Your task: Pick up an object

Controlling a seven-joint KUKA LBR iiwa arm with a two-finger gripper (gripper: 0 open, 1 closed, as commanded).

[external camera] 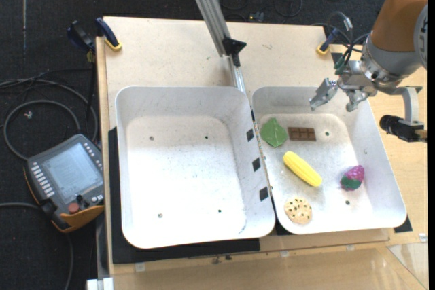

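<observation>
The right bin (pixel 380 166) holds a green leaf-shaped piece (pixel 274 132), a brown chocolate bar (pixel 302 134), a yellow corn cob (pixel 302 168), a purple and green toy (pixel 353 177) and a round cookie (pixel 298 210). My gripper (pixel 339 98) hangs above the bin's far rim, up and to the right of the chocolate bar. Its two fingers are spread apart with nothing between them.
The left bin (pixel 136 112) sits beside the right one. A slanted metal pole (pixel 207 0) runs down to the divide between the bins. Clamps sit at the bench's far corners (pixel 109 34). A teach pendant (pixel 64 176) lies off the bench's left side.
</observation>
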